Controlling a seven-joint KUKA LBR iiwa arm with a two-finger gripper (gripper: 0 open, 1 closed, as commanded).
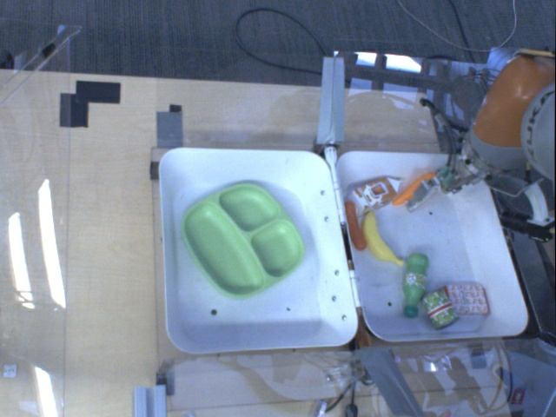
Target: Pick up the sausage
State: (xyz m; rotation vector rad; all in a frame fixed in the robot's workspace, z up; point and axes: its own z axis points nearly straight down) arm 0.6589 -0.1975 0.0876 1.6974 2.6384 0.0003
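Hovering over the far part of the right shallow white bin (512,268), the two-finger gripper (434,189) on the grey arm with orange band (512,102); cannot tell whether it is open or closed. Just left of gripper: thin orange carrot (410,190), then white snack packet (375,191). Further left and nearer the camera, slim reddish-brown sausage (354,226) along the bin's left wall, beside yellow banana (378,240), apart from gripper. Well below gripper: green plastic bottle (414,281), red patterned packet (467,299). Far left, second white bin (182,320) holds green three-section plate (243,237)
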